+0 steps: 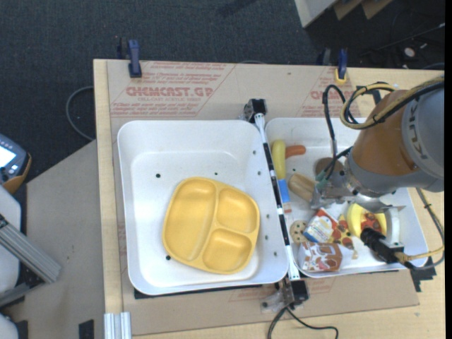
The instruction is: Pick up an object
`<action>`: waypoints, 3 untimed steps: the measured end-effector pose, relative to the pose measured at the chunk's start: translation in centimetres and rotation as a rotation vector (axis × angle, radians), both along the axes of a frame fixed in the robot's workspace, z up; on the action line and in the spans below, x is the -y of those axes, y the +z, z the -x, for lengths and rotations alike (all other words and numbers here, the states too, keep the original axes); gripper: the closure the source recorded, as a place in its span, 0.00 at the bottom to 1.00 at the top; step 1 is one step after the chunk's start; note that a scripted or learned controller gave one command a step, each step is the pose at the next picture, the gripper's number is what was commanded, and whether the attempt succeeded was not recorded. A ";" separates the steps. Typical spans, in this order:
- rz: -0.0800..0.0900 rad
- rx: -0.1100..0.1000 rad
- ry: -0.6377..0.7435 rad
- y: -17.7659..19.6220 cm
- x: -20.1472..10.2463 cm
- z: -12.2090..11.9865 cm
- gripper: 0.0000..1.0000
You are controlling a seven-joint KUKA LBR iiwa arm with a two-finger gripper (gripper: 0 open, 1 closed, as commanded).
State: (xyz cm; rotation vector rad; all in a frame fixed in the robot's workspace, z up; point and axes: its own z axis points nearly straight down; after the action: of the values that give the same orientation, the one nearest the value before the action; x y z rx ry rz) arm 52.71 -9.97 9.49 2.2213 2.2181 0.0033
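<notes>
A grey and orange robot arm is reaching over the right bin (417, 242) on the tabletop (176, 94). Its claw (326, 189) is hanging low among cluttered toy food; whether it is clenched or released, I cannot tell. A yellow banana (279, 157) is lying at ten o'clock from the claw, near the bin's left wall. It is looking light, stiff and smooth, best taken across its narrow middle.

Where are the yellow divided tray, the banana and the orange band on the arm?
yellow divided tray (211, 224): camera view, centre where its compartments meet.
banana (279, 158): camera view, middle of its length, by the bin divider.
orange band (381, 136): camera view, upper face above the wrist.
</notes>
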 end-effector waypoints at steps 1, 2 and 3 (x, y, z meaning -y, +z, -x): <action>-0.001 -0.002 0.000 -0.1 0.0 0.0 0.00; -0.001 -0.003 -0.001 -1.0 3.4 3.7 0.00; 0.000 -0.001 0.000 0.0 3.2 3.6 1.00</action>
State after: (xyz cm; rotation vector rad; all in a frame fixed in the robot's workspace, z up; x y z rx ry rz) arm 49.09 -13.18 9.46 2.2212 2.2190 0.0025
